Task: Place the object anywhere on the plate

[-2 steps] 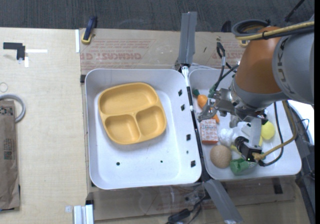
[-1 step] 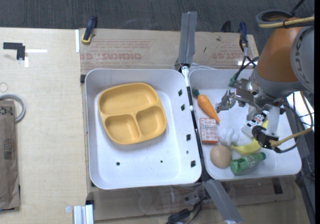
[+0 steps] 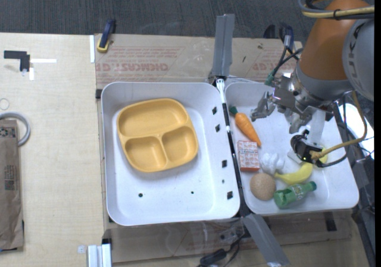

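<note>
A yellow three-part plate [image 3: 157, 134] lies in the left bin [image 3: 119, 200], nothing on it. In the right bin [image 3: 339, 197] are an orange carrot [image 3: 246, 128], a small red and white box [image 3: 248, 156], a tan egg-shaped thing [image 3: 262, 186], a banana [image 3: 296, 174], a green bottle [image 3: 293, 194] and a small white thing [image 3: 271, 162]. My gripper [image 3: 278, 116] hangs over the back of the right bin, just right of the carrot. It is open, with bare bin floor between its fingers [image 3: 260, 109].
A grey divider [image 3: 225, 46] stands behind the seam between the bins. Cardboard [image 3: 155, 60] lies behind the left bin. A pale board [image 3: 47, 141] at the far left bears a brown bag [image 3: 10, 182] and a blue and yellow tool [image 3: 106, 35].
</note>
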Robot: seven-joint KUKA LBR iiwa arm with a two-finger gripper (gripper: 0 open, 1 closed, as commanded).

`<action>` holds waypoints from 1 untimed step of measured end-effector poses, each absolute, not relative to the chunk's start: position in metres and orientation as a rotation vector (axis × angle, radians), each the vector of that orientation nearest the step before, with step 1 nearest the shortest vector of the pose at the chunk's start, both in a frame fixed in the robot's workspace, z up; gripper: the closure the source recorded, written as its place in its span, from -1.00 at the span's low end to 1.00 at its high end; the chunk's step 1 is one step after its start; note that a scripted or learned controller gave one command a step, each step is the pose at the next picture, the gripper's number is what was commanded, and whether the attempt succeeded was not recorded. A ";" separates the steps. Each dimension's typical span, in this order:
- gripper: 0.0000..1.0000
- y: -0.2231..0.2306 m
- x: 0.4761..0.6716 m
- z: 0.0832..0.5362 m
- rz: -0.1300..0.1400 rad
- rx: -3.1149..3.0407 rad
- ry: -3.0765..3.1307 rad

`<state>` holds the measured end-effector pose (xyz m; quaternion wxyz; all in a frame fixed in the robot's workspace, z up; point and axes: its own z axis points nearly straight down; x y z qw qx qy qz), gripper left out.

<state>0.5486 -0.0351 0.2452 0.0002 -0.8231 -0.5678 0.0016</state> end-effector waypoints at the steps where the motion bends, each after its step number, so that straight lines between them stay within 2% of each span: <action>1: 1.00 -0.036 0.549 0.253 0.011 -2.583 -1.787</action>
